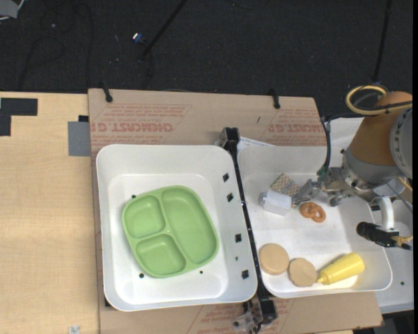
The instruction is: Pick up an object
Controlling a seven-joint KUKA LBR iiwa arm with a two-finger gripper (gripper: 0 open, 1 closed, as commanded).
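Plainly, you had nothing lifted yet: the gripper (313, 195) hung low in the right bin (334, 287), just above the pretzel (312, 211) and beside the white block (275, 202), its grip state beyond telling, so the grasp remained.

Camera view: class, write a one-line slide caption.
Gripper low in right bin beside pretzel; green divided plate in left bin.

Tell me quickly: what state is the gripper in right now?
Gripper: in the right bin beside the pretzel; open or closed cannot be told.
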